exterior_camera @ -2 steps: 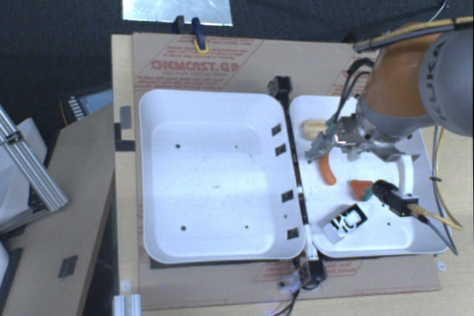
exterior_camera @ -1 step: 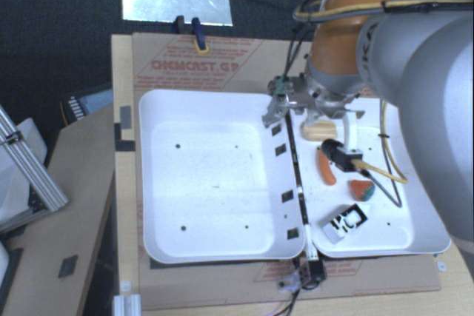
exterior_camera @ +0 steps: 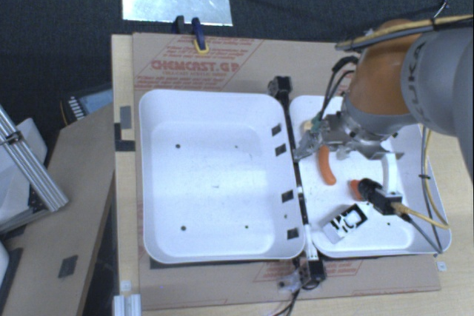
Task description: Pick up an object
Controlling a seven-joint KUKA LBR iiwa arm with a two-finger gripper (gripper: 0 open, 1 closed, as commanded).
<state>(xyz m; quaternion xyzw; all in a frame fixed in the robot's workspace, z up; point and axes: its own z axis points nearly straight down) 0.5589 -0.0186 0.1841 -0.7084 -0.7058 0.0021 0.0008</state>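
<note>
From my station I see a thick grey arm point(exterior_camera: 444, 85) with faint dark lettering along its casing. Above the wrist runs a rounded orange band point(exterior_camera: 378, 78), glossy on top. Below it sits a grey metal flange with pale brackets. Thin black cables loop beside the band, and a yellow cable trails off below.

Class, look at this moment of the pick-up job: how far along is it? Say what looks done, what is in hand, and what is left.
Done: the arm has reached over the right bin, and the pincer sits low, next to the orange piece. In hand: nothing can be seen held. Left: grasping and lifting something; the orange piece and the black-and-white item both lie on the bin floor.
</note>
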